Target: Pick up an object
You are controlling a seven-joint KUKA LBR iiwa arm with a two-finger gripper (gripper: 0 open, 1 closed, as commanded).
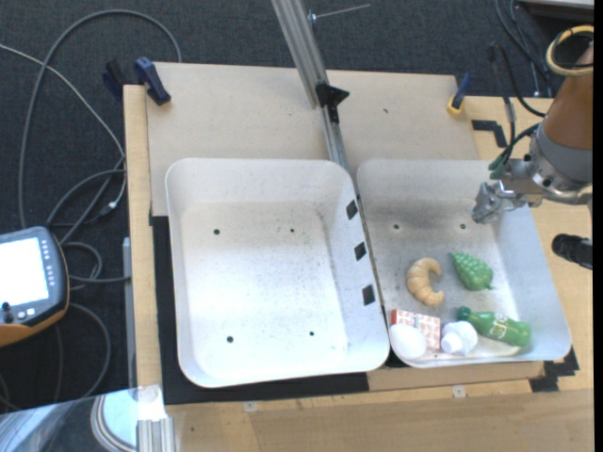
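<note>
Though partly cut off, claw (485, 207) fingers indistinct above right bin (539, 252).

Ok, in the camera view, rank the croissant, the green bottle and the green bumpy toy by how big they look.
1. green bottle, the longest, lying on its side
2. croissant and green bumpy toy, which look too alike in size to rank

A single fixed camera looked down at a slant from above the counter (283, 111), far enough back to frame both white bins (264, 271) with surrounding dark floor (66, 8).
</note>
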